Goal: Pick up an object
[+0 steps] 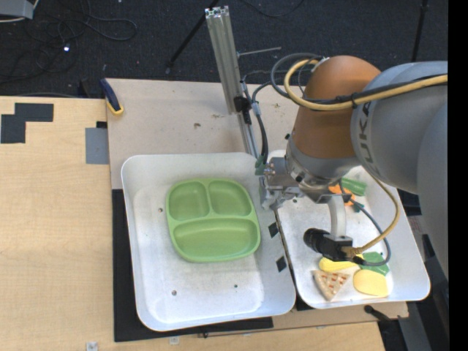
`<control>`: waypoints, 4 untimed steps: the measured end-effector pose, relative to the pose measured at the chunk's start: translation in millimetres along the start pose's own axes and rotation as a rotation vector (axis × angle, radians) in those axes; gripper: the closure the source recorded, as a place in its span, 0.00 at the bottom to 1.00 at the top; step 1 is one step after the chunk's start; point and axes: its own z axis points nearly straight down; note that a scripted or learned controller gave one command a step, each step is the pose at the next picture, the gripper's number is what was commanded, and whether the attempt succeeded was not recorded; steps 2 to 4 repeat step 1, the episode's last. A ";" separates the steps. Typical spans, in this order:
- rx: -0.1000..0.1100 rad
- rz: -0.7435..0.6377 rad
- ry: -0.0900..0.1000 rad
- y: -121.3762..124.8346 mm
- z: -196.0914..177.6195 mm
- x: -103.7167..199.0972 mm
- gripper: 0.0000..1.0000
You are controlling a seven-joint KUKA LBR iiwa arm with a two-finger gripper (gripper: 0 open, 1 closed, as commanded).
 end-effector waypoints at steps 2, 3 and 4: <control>-0.001 0.001 0.000 13.1 -4.1 47.7 1.00; -0.001 0.001 0.000 13.1 -4.1 47.7 1.00; -0.001 0.001 0.000 13.1 -4.1 47.7 1.00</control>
